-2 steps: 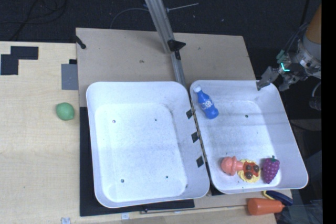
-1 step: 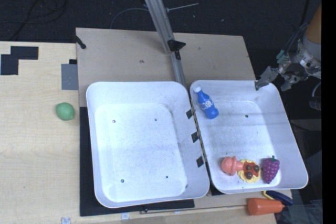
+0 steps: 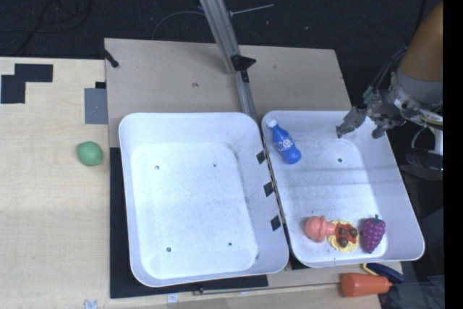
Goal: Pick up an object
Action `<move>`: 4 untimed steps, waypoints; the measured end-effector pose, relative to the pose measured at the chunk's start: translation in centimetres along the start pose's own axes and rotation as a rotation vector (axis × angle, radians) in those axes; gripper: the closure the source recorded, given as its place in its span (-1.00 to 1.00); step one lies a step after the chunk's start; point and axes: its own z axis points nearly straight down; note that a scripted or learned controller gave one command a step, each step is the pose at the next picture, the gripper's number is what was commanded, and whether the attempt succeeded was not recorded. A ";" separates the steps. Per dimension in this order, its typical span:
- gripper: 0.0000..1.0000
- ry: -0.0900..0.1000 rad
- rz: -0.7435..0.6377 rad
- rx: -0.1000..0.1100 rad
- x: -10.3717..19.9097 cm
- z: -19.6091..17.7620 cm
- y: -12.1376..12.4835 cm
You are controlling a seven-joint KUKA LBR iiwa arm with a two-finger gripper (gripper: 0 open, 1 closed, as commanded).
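The gripper (image 3: 364,123) is seen over the upper right corner of the right bin (image 3: 362,177), with its two dark fingers (image 3: 347,125) spread apart and nothing caught between them, so it's released for sure. It's carried by the grey arm (image 3: 419,83), with the orange band (image 3: 427,40) visible at the right edge. A blue bottle with a white cap (image 3: 283,142) is found lying tilted in the upper left part of that same bin, well apart from the gripper. Along the bin's lower edge a little cluster is parked: a pink toy (image 3: 316,228), a yellow piece with red and dark bits (image 3: 343,236) touching it, and a bunch of purple grapes (image 3: 372,232) just beside. An orange carrot-like thing (image 3: 364,284) is left outside, below the bin. The left bin (image 3: 192,199) is set alongside, and a green ball (image 3: 90,153) is spotted on the wooden bench (image 3: 43,213) to the far left.
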 end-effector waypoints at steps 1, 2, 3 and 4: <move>-1.00 0.000 -0.001 0.000 0.4 5.2 -1.0; -1.00 0.000 -0.001 -0.001 0.5 9.8 -1.1; 1.00 -0.002 -0.001 -0.005 0.4 8.6 -1.0; 1.00 -0.003 0.000 -0.009 0.5 2.3 -1.1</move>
